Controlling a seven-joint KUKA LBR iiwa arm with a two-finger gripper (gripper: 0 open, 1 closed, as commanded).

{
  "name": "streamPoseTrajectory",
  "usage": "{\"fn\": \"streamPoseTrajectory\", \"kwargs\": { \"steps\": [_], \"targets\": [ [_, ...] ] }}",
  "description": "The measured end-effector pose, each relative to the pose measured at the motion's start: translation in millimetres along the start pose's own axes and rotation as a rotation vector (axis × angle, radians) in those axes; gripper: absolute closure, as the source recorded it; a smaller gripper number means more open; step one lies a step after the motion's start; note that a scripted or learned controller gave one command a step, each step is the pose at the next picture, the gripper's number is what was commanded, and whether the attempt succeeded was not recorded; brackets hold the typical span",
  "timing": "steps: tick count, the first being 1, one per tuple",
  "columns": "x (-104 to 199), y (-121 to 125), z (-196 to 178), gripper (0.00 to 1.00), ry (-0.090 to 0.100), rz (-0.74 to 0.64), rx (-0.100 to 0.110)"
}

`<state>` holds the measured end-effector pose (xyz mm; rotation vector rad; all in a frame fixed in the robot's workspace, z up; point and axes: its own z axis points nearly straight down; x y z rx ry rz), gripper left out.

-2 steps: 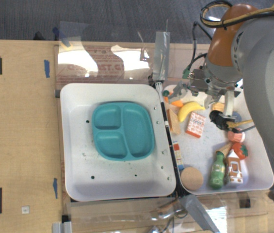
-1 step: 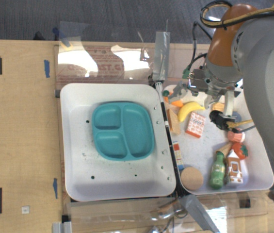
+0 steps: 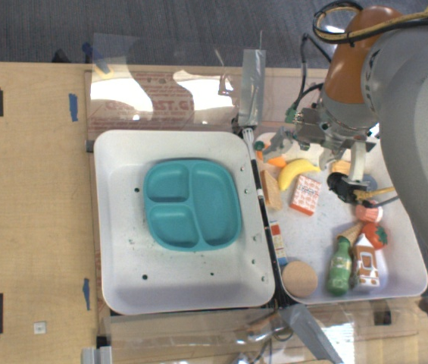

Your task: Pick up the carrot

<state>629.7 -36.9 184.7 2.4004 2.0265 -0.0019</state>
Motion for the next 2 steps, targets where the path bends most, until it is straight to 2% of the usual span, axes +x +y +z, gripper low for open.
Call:
{"fn": "streamPoseTrajectory", "kwargs": {
  "steps": [1,2],
  "targets": [
    [0,0,0,0.0,0.0,0.0,0.0],
    [-58,8,69,0.0,-0.002,0.01,0.01]
  ]
}}
